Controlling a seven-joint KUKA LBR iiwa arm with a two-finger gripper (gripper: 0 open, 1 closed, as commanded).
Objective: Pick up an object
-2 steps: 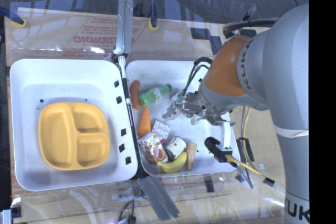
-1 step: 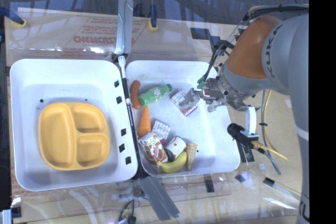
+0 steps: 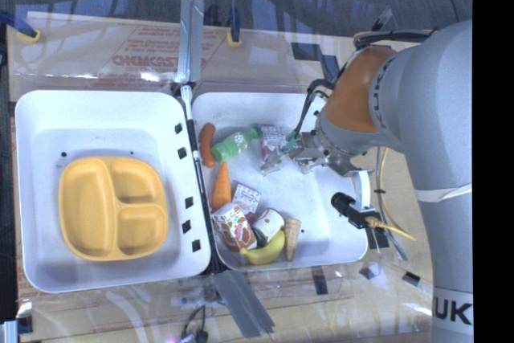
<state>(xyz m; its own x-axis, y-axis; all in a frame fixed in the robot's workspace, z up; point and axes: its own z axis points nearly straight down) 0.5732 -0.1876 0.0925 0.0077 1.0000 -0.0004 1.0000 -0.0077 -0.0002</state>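
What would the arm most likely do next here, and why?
Probably lower straight down and try closing on something. The gripper hangs over the right bin, beside the green bottle and a small wrapped packet, and I can't see anything held between its fingers.

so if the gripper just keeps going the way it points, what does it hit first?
Probably the crinkled clear wrapper just left of the gripper in the right bin, then the green bottle. Depth is unclear from above.
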